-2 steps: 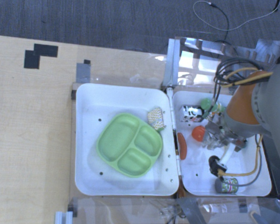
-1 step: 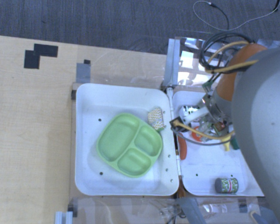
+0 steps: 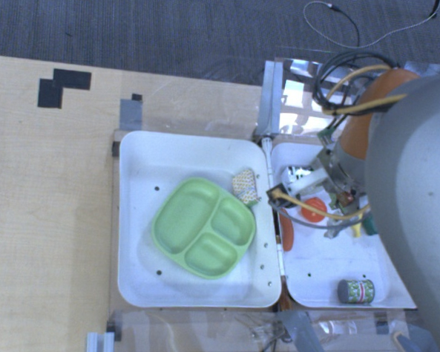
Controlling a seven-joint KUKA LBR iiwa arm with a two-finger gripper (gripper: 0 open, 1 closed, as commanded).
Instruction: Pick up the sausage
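The sausage (image 3: 286, 232) is a short reddish-orange piece lying lengthwise against the left wall of the right bin (image 3: 324, 289). The gripper (image 3: 329, 194) hangs over the middle of that bin, up and to the right of the sausage and apart from it. The grey arm with its orange band covers the bin's right side. Nothing shows held in the gripper.
A red round item (image 3: 315, 208) lies just under the gripper, with a small yellow-green piece (image 3: 359, 226) to its right. A green-labelled can (image 3: 356, 291) lies on its side at the bin's front right. The left bin (image 3: 136, 204) holds a green divided plate (image 3: 204, 227) and a patterned beige object (image 3: 244, 185).
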